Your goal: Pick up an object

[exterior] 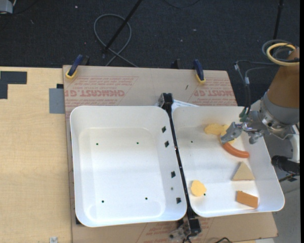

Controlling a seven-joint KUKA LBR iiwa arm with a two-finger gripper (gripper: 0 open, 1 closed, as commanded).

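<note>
My gripper hangs over the upper right part of the right bin, open, with nothing between its fingers. Its left finger sits just right of a yellow lump. An orange-red curved sausage shape lies directly below the gripper on the bin floor. Lower down lie a tan wedge, an orange block and a round yellow piece.
The left bin stands beside the right one, with a black divider strip between them. Both rest on a cardboard sheet held by two clamps. The arm's body rises over the bin's right rim.
</note>
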